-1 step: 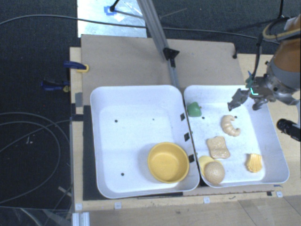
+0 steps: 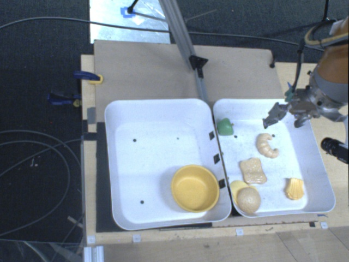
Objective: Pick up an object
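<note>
While poised above the far right part of the right bin (image 2: 319,162), pincer (image 2: 287,115) spread wide, nothing between the fingers, one dark finger (image 2: 274,115) reaching out toward the bin's middle, the other (image 2: 301,119) nearer the wrist. Closest candidate: croissant (image 2: 267,145), lying just below and slightly left of the pincer on the bin floor. Further off: flat toast piece (image 2: 253,171), round bun (image 2: 248,199) touching a yellow piece (image 2: 236,188) at the near left corner, shell-shaped pastry (image 2: 295,188) near the right wall, green item (image 2: 224,126) hard against the divider. Yellow bowl (image 2: 195,188) sitting alone in the left bin (image 2: 147,124).

Likely troubles, judged from this layout: descending off-centre and nudging the curved croissant aside instead of straddling it; closing across its long curve and letting it slip out; choosing the green item and jamming a finger against the bin wall; clamping bun and yellow piece together.
</note>
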`<state>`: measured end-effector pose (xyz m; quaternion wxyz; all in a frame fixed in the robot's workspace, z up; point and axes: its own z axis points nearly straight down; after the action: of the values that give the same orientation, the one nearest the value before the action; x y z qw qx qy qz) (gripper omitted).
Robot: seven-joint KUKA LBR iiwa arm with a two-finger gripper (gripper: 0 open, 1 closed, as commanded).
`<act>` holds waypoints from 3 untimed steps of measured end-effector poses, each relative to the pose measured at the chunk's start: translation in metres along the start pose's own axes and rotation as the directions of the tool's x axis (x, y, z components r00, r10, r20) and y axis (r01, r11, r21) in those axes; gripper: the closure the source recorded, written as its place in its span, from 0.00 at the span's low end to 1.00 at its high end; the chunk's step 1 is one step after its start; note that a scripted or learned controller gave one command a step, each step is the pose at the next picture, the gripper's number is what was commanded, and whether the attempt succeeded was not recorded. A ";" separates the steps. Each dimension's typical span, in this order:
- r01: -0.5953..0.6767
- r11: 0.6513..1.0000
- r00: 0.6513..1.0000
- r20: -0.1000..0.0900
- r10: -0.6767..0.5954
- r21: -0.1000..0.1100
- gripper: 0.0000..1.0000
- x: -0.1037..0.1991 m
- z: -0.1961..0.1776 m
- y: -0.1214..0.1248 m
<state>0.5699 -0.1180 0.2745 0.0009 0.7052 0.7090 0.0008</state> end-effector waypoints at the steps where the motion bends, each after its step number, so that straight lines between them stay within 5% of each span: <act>1: -0.004 1.000 1.000 0.000 0.004 0.004 0.00 0.003 0.042 0.000; 3: -0.005 1.000 1.000 -0.001 0.005 0.006 0.00 0.007 0.143 -0.010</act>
<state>0.5600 -0.1109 0.1315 -0.0014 0.7070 0.7072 -0.0009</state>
